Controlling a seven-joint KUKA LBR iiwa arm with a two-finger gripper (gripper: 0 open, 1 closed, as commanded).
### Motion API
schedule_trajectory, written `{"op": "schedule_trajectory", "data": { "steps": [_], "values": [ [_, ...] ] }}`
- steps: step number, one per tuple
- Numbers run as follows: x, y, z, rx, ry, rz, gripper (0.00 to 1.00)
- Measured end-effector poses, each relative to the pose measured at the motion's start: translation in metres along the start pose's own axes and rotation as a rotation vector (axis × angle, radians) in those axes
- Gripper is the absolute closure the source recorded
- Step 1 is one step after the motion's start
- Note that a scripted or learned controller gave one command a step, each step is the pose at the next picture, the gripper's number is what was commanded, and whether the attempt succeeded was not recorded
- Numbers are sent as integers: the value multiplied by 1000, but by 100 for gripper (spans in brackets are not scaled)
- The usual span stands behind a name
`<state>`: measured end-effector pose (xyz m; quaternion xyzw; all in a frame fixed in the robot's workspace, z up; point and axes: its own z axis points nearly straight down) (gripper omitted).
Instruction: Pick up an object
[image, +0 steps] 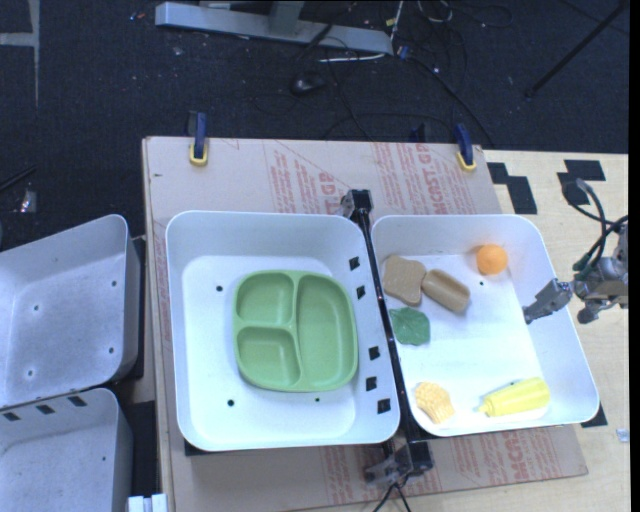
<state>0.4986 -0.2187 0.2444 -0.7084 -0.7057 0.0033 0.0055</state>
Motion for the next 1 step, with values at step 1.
{"op": "schedule_trajectory", "data": {
  "steps": [1],
  "values": [
    [1,3,-7,-12,-3,-5,0]
  ]
}}
